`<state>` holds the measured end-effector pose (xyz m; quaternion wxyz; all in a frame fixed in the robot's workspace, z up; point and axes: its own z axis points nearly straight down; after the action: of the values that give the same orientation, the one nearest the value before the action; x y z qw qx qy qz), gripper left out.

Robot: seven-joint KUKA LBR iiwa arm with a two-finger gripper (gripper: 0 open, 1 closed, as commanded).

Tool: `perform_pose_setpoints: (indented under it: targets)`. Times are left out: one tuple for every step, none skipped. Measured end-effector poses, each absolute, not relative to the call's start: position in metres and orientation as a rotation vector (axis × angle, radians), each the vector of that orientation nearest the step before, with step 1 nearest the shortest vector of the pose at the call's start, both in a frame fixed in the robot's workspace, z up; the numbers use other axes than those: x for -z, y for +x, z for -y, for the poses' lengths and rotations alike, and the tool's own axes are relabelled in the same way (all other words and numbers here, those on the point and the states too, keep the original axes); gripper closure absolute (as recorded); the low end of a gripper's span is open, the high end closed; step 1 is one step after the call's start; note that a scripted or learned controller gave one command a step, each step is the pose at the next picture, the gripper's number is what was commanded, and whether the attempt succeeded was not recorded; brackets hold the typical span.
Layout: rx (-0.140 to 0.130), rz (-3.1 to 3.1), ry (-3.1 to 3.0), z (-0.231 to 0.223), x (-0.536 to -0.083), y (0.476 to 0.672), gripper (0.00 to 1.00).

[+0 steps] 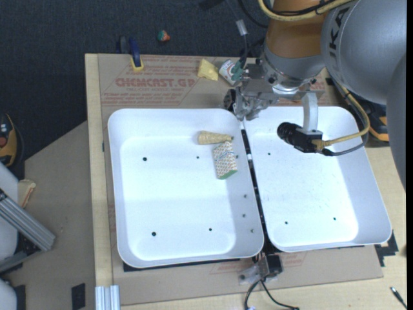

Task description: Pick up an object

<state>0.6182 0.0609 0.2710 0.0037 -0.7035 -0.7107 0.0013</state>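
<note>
Patterned pouch (224, 159) and tan roll (214, 137), both loose in the left bin (129, 134), near its right wall.

Gripper (244, 110) at the bins' far shared corner, finger state impossible to tell. Just down-left: roll lying crosswise, tapering rightward; touching below it, pouch running near-to-far.

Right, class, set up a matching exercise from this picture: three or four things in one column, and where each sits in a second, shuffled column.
Things:
1. tan cone-shaped piece
2. patterned green-and-white item
3. gripper
4. yellow scrap

Places:
A. on the board beyond the bins
B. left bin, just below the cone
C. left bin, near its far edge
D. above the far end of the divide between the bins

Pairs: 1-C, 2-B, 3-D, 4-A
</note>
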Motion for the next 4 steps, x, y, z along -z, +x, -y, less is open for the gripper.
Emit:
perform_pose_setpoints:
  targets:
    - [-0.006,2.226,-2.206,-0.144,-0.252,0.561,1.00]
    - [-0.005,2.222,-2.214,-0.160,-0.265,0.513,1.00]
    - [0.012,2.231,-2.215,-0.222,-0.333,0.502,1.00]
    - [-0.010,2.221,-2.217,-0.225,-0.292,0.477,1.00]
